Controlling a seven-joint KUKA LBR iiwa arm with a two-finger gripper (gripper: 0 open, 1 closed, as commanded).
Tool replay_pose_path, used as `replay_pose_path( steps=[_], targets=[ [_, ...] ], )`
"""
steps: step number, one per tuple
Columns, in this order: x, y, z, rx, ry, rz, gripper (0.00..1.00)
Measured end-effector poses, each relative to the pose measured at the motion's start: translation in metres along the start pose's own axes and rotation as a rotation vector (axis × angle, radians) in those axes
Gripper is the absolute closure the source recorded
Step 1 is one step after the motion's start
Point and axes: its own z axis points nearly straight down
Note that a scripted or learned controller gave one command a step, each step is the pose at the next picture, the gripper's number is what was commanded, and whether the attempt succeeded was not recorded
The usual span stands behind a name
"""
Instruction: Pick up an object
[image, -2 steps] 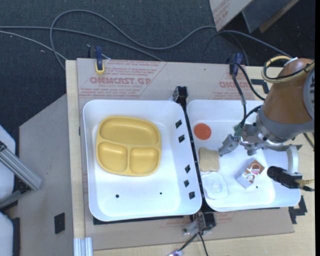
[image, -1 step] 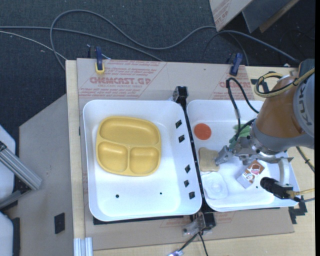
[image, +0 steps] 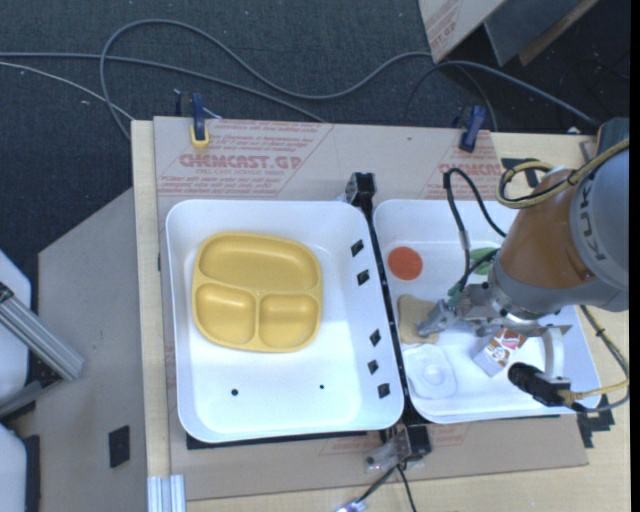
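Observation:
The right bin (image: 428, 211) holds a flat orange disc (image: 405, 263) near its left wall. A tan flat piece (image: 411, 307) lies just below the disc, and a clear round lid (image: 435, 375) rests near the front. A small red and white packet (image: 497, 352) sits under the wrist. My gripper (image: 446, 318) is low in this bin, beside the right edge of the tan piece and above the clear lid. A bit of green (image: 487, 258) peeks out behind the arm. Nothing is visibly held.
A yellow divided plate (image: 258, 290) lies in the left bin (image: 181, 310). A black divider with clips (image: 372, 290) runs between the bins. The arm's orange band (image: 545, 240) covers the right bin's right half. Cables loop behind the bench.

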Motion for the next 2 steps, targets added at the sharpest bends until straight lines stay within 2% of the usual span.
replay_pose_path(
  steps=[1,2],
  targets=[
    [0.002,0.003,-0.014,-0.008,0.002,-0.002,1.00],
    [0.005,-0.005,-0.062,-0.004,-0.003,-0.002,1.00]
  ],
)
